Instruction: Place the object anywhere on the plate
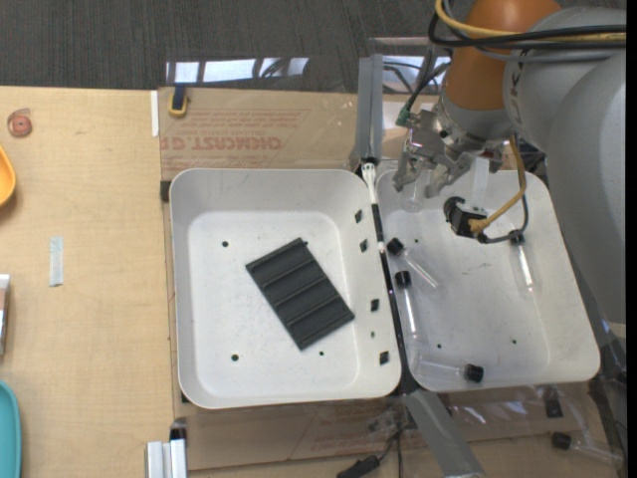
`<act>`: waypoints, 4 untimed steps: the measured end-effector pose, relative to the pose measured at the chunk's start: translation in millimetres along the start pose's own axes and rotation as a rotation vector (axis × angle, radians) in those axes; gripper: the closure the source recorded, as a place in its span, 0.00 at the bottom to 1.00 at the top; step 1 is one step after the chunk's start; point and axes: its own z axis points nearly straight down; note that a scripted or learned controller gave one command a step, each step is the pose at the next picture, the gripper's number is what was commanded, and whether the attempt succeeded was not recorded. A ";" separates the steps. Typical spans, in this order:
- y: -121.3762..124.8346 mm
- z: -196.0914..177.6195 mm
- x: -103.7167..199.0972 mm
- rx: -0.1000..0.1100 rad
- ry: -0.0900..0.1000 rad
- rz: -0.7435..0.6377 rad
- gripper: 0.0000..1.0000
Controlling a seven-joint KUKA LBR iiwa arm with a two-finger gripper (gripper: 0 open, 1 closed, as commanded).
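In the camera view, the hand [422, 179] hangs over the far left corner of the right bin [557, 297], fingers spread with nothing between them; a dark ribbed plate [300, 293] lies flat in the left bin [194, 267]

A robotics lab: industrial arm [557, 78] over white bins [189, 297].

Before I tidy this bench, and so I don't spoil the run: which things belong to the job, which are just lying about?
Job: gripper; dark ribbed plate in left bin; clear stick in right bin, likely the object.
Lying about: cardboard sheet; grey strip; pink disc; orange dish.
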 end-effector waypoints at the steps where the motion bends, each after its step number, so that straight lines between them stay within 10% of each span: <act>1: -17.0 -32.4 62.3 -0.001 0.000 0.087 1.00; 2: -52.8 -112.0 108.2 -0.002 -0.001 -0.051 1.00; 3: -26.6 -4.2 97.8 -0.001 0.000 -0.351 1.00; 4: -41.2 -53.1 151.1 -0.002 0.000 -0.367 1.00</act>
